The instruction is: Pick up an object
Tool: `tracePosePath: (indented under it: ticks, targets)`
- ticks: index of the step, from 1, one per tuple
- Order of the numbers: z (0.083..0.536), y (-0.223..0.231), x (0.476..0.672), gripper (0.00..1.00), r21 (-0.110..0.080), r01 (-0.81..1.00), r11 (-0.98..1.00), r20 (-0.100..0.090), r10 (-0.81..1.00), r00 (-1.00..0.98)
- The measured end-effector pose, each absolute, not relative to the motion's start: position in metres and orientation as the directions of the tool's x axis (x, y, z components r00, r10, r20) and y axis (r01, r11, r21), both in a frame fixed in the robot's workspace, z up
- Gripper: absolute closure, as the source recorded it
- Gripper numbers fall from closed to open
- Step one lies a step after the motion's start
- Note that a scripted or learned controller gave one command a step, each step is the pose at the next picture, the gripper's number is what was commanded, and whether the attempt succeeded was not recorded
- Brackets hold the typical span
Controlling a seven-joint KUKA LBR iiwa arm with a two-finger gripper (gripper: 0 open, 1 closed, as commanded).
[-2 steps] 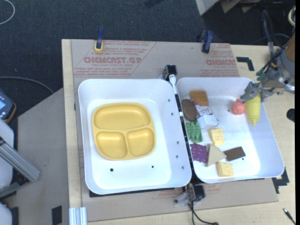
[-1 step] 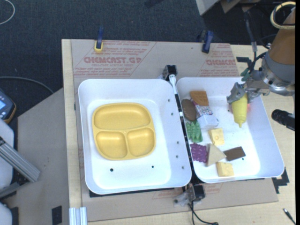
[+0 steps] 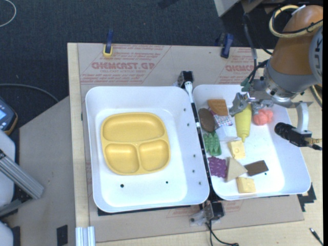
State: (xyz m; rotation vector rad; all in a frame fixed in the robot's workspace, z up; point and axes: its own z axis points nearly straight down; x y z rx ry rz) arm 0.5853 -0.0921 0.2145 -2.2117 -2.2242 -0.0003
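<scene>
We see a table (image 3: 154, 60) with a pale board top printed in red lettering. Two shallow white bins sit on it side by side, edges touching: the left bin (image 3: 97, 152) and the right bin (image 3: 292, 163). Two clamps grip the far edge, a yellow-tipped clamp (image 3: 108, 46) and a blue clamp (image 3: 226, 44).

pincer (image 3: 245, 100) over right bin (image 3: 297, 173) | yellow tray (image 3: 136, 142) in left bin (image 3: 97, 137)
</scene>
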Motion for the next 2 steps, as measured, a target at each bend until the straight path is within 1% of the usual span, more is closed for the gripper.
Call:
tracePosePath:
  ticks: [1, 2]
  targets:
    - [0.227, -0.038, 0.595, 1.0, 0.003, 1.0, 0.006, 0.001, 1.0, -0.006]
    - [0.216, -0.033, 0.581, 1.0, -0.004, 1.0, 0.001, 0.001, 1.0, -0.001]
